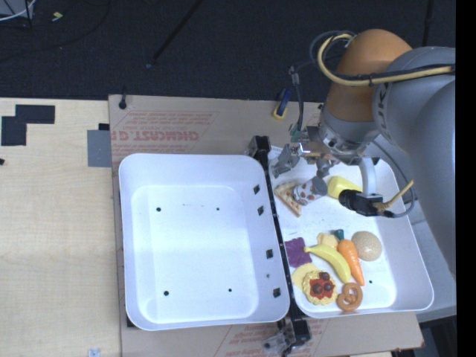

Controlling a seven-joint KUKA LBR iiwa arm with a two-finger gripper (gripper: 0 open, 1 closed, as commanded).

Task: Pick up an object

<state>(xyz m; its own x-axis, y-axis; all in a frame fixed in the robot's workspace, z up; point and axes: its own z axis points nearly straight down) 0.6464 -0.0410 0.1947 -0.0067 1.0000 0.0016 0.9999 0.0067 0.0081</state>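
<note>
The right bin [405, 229] holds several toy foods. A pizza slice [292, 196] lies near its back left corner and a yellow piece [339, 185] sits just right of it. Toward the front lie a banana [327, 255], an orange carrot [352, 260], a beige round piece [366, 245], a purple piece [297, 251], a yellow tart with red berries [318, 285] and a pretzel [348, 297]. My gripper [303, 172] hangs over the back left of this bin, just above the pizza slice. It is open, with nothing between its fingers.
The left bin [141, 199] stands beside the right one, with a black divider [269, 222] between them. The arm's grey body [424, 117] covers the right bin's back right corner. Cardboard [186, 125] lies under both bins.
</note>
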